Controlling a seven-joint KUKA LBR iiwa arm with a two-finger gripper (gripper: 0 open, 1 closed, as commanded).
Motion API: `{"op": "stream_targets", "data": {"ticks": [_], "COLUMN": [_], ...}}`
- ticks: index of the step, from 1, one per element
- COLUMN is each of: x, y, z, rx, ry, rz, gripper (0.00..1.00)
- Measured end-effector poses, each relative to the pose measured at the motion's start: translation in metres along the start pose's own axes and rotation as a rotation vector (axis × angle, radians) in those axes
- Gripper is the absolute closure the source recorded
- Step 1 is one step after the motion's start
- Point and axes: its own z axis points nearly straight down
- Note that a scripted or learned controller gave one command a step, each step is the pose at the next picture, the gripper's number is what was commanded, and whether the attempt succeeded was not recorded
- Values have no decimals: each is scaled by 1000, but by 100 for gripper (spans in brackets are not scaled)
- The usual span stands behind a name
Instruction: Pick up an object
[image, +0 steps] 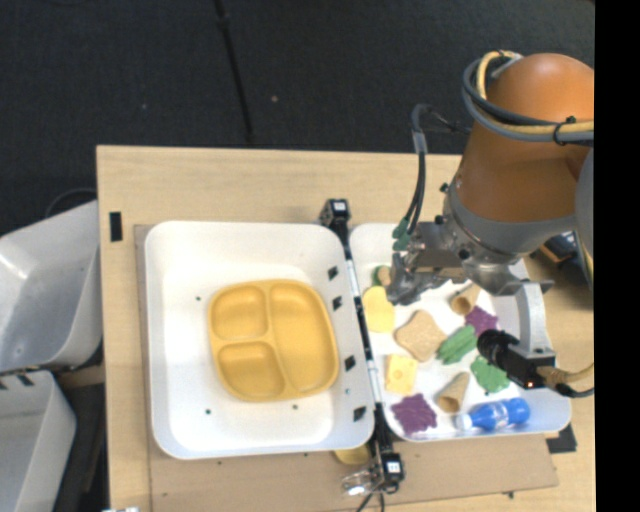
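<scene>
A yellow divided plate (272, 338) is sitting in the left bin (170, 300) on the table (125, 180). In the right bin (365, 240), small toys are lying scattered: a yellow piece (378, 309) at ten o'clock, a toast slice (420, 335) at the middle, a purple piece (412, 412) at seven o'clock, a blue bottle (495, 414) at five o'clock. The pincer (405, 285) is hanging over the bin's upper left; whether it is spread or pressed together, I cannot tell
</scene>
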Motion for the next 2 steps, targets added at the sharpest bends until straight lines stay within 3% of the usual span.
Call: {"op": "stream_targets", "data": {"ticks": [1, 2], "x": [-55, 0], "y": [17, 3], "z": [88, 15], "rx": [15, 0], "ry": [-2, 2], "rz": [4, -8], "gripper": [100, 100]}}
